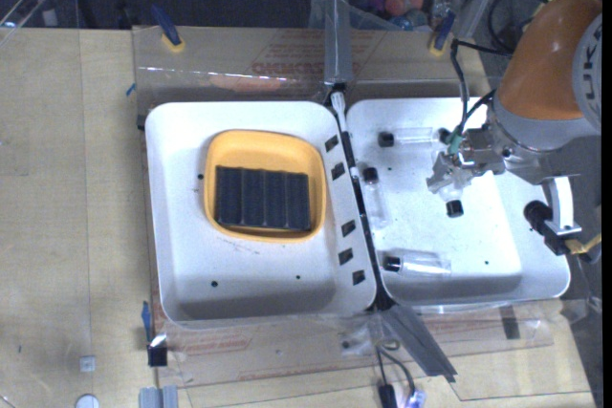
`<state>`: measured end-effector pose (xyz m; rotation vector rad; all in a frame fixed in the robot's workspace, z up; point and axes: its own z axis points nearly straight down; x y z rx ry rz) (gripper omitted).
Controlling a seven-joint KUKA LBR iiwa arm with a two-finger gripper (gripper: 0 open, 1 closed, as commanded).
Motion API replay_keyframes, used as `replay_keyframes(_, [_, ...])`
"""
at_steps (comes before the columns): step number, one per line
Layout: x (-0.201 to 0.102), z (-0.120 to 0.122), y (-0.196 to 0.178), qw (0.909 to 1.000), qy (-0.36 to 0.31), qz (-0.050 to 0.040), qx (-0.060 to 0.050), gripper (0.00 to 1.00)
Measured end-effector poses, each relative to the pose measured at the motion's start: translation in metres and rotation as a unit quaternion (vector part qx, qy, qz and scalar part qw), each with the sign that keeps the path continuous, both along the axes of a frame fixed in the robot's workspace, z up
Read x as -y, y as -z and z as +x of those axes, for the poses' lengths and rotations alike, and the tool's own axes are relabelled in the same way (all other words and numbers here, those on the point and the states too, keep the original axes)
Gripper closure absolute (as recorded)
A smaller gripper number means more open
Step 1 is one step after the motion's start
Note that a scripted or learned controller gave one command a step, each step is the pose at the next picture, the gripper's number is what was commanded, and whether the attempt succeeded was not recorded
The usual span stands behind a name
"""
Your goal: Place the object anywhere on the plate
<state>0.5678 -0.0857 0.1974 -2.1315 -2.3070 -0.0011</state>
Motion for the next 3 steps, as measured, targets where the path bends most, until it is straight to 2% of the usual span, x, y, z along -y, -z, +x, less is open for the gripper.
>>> replay_keyframes(1, [0.0,0.0,0.0,1.0,0.0,0.0,0.0,0.0])
replay_keyframes(2, [-0.015,-0.016,-0.034,0.9994,-0.034,-0.0005,0.001,0.0])
replay_keyframes(3, [0.065,0.005,0.01,0.988,-0.154,-0.0008,0.001,0.0])
